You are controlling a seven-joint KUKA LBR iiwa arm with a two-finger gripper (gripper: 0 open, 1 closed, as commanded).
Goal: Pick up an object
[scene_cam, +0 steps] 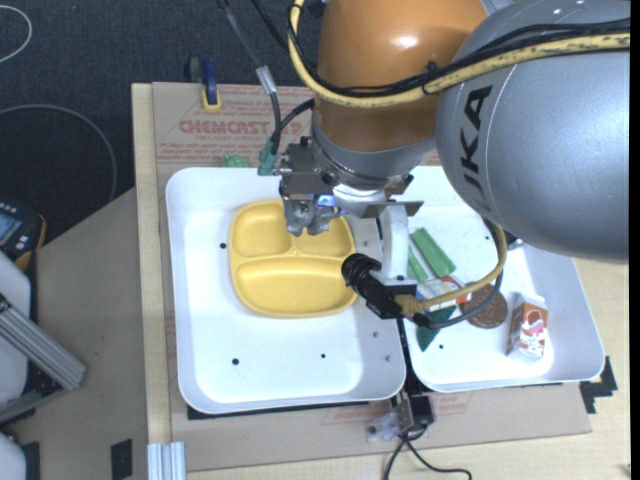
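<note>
Bright, even overhead light fills the scene, leaving a white glare patch on the arm's orange band and soft sheen on its grey casing. Shadows in the left bin are faint and diffuse. Focus is moderately sharp, with slight softness on the nearest arm surfaces.

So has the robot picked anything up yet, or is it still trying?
Nothing looks picked up yet. The yellow divided plate lies flat in the left bin, and the green piece and small carton lie in the right bin. In hand: the gripper is down over the plate's top edge. Left to do: grab something and lift it.
</note>
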